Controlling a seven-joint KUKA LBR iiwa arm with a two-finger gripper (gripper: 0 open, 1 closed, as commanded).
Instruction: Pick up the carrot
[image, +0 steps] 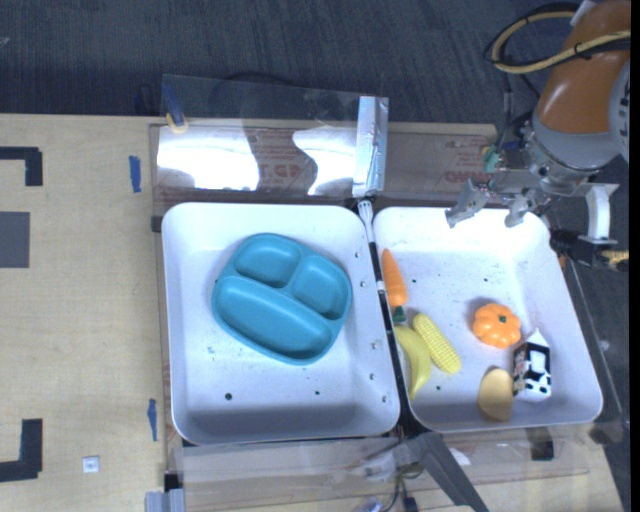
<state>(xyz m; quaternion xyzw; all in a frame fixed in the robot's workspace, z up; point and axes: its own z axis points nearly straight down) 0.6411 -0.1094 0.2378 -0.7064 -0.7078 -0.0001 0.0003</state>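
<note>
While the carrot is lying untouched, you are looking at the approach step, by my reading: nothing is being gripped yet. Starting nearest the camera, the right bin is holding 5 things. A tan rounded piece is sitting at its near edge, touching a small black-and-white cow toy. Just beyond, a banana and an ear of corn are lying together against the divider, with a small orange pumpkin well to their right. The carrot is resting farther back along that bin's left wall, green end touching the banana. The left bin is carrying 1 blue divided plate on the table. Farthest back, the pincer is hanging over the right bin's far edge with its 2 fingers spread wide, gripping nothing. Your next move is likely calling for travel leftward and toward the camera, then a descent aligned across the carrot, clear of the wall.
</note>
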